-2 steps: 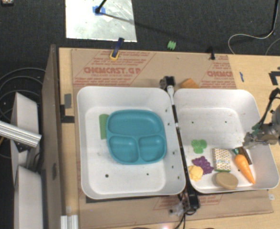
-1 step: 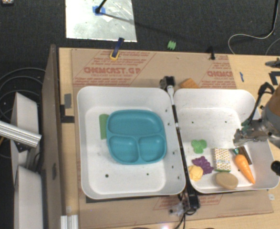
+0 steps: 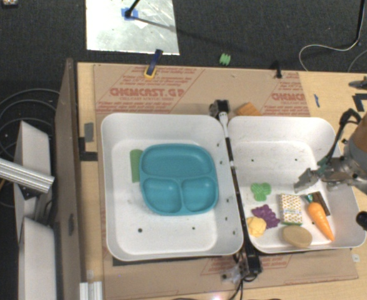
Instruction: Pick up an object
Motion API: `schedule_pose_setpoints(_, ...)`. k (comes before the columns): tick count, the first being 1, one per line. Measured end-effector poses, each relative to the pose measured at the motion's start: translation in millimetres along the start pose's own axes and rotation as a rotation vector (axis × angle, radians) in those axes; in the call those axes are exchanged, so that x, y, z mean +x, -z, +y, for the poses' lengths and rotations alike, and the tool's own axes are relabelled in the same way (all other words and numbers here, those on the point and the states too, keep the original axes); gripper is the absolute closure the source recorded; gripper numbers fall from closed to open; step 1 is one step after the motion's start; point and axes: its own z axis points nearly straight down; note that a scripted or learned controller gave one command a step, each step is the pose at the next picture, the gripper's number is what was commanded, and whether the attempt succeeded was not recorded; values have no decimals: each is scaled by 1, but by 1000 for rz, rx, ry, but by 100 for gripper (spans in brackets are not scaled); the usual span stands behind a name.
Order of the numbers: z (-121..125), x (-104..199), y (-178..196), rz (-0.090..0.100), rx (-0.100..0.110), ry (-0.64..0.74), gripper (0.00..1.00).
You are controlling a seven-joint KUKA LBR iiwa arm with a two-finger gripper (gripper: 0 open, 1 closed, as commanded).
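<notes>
While the gripper (image 3: 308, 181), its finger state unclear, hovers in the right bin (image 3: 283, 136), six food items crowd below; one teal tray (image 3: 178, 179) fills the left bin (image 3: 117, 186).

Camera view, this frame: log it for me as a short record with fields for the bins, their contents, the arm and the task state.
left bin: blue divided plate, green piece at its left edge
right bin: green toy, purple grapes, yellow piece, patterned packet, potato, carrot, all toward the near side
arm: enters from the right, tool low over the right bin, just above the packet and carrot
task state: nothing seen between the fingers
</notes>
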Motion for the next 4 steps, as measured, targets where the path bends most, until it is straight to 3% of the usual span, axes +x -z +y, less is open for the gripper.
schedule_pose_setpoints(1,68,52,-81,0,-3,7,0)
schedule_pose_setpoints(2,159,-5,33,-8,-18,3,0)
schedule_pose_setpoints(3,38,40,-57,6,17,-3,0)
schedule_pose_setpoints(4,103,-20,31,-7,-12,0,0)
